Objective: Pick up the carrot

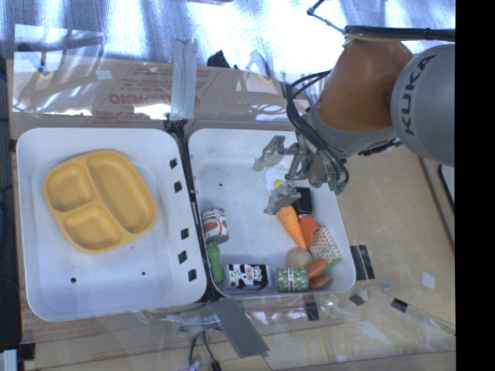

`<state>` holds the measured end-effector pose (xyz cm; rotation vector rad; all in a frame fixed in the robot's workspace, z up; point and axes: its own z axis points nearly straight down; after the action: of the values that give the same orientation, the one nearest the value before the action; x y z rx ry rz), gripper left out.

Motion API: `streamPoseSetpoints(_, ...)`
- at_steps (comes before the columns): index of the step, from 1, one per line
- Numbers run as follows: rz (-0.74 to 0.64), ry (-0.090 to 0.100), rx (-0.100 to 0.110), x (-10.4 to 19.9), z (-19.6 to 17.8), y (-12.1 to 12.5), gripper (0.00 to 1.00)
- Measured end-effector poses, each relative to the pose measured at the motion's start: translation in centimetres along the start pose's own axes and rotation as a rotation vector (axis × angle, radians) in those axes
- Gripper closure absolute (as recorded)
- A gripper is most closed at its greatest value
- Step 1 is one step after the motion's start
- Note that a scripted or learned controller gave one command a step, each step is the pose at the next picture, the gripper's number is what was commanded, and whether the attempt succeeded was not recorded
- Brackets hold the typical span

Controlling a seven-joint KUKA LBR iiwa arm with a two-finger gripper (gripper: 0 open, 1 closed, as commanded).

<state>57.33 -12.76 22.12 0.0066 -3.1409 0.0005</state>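
From my remote station: the gripper (274, 180) hangs with its fingers spread wide and nothing between them, right of centre in the frame over the right bin (240, 168). The carrot (291, 226) lies just below it, beside a cluster of toy foods (313, 265).

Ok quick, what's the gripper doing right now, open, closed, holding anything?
Gripper: open, holding nothing, fingers spread above the carrot in the right bin.
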Motion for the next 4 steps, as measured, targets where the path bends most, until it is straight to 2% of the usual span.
streamPoseSetpoints(1,0.275,-0.001,-0.001,2.2,12.9,-4.2,0.0)
streamPoseSetpoints(2,0.265,-0.002,0.0,2.0,11.8,-4.0,1.0)
streamPoseSetpoints(3,0.257,-0.004,0.0,1.9,10.8,-3.8,1.0)
streamPoseSetpoints(4,0.689,0.002,-0.001,6.7,7.0,-1.6,1.0)
